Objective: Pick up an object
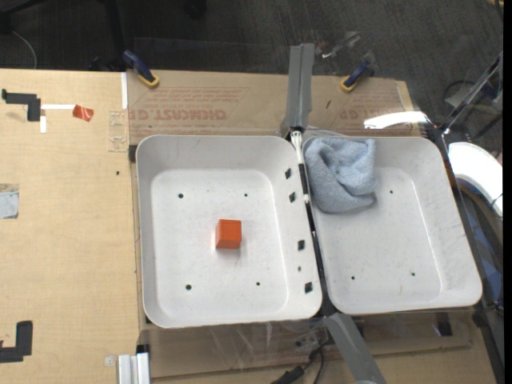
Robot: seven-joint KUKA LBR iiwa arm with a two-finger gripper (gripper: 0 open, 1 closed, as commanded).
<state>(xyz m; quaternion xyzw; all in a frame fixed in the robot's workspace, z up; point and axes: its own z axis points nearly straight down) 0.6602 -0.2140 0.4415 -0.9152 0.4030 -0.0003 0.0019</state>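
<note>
A small orange-red cube (229, 234) sits mid-floor in the left white bin (160, 214), clear of the walls for grasping. A crumpled grey cloth (342, 174) slumps in the right white bin's (432, 238) corner. The gripper's state cannot be told.

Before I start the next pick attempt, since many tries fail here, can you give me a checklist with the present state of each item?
1. A target sits in the left bin: ok, one orange block.
2. Block stands free of the bin walls: ok, near the middle of the floor.
3. Nothing lies on the block: ok.
4. Grey cloth stays out of the block's bin: ok, bunched in the right bin, far left corner.
5. Gripper open and ready: cannot tell.
</note>
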